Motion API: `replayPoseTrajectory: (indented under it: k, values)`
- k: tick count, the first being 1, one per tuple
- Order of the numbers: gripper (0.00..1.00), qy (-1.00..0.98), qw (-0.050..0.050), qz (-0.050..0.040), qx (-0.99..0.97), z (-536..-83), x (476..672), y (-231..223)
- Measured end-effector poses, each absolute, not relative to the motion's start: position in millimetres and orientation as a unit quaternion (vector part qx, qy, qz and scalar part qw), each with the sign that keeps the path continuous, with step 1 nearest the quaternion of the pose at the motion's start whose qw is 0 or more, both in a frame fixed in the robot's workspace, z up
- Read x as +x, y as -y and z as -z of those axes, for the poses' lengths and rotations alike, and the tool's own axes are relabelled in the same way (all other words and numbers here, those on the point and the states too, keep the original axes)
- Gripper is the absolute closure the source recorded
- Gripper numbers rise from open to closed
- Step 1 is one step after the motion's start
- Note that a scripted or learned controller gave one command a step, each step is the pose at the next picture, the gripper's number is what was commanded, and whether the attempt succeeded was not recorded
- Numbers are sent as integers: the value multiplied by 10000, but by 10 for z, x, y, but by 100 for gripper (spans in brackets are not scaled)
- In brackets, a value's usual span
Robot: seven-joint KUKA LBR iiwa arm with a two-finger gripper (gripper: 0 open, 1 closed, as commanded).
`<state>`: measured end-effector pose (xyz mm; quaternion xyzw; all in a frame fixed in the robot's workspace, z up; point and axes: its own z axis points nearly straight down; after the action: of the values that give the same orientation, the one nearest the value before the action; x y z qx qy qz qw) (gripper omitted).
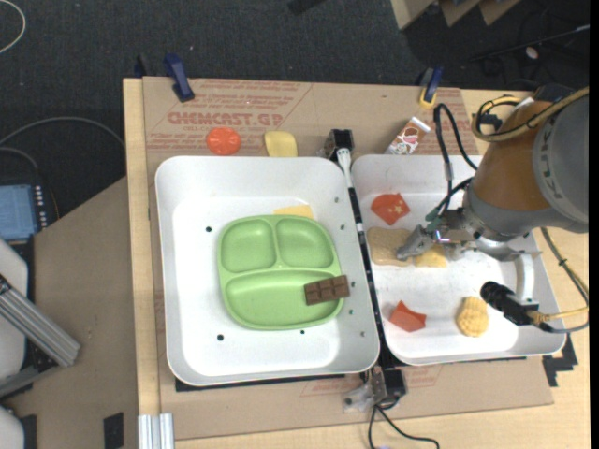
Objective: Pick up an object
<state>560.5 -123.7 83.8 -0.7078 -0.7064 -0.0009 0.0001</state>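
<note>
My gripper (415, 245) hangs low in the right bin (538, 344), reaching in from the right. It is right over a tan bread slice (382, 242) and a pale yellow piece (431, 261). A red block (389, 208) lies just behind it. A smaller red piece (407, 317) and a lumpy yellow item (473, 316) lie toward the bin's front. In the left bin (187, 251) a green divided plate (271, 269) carries a brown chocolate bar (327, 290) at its right edge. I see nothing held.
A yellow slice (293, 210) peeks out behind the plate. On the cardboard behind the bins lie an orange round item (223, 140), a yellow item (280, 144), a black object (340, 142) and a small packet (404, 138). Blue clamps (178, 76) grip the back edge.
</note>
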Motion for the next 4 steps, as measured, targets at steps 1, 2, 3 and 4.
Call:
replayPoseTrajectory:
  k: [1,2,3,4]
  values:
    - [100,7070,-69,55,-7071,-1026,5658,1248]
    - [0,7068,-39,28,-7074,-988,5631,1250]
    - [100,7066,-57,36,-7076,-1094,5638,1251]
    - [0,7066,-51,33,-7076,-1087,5635,1251]
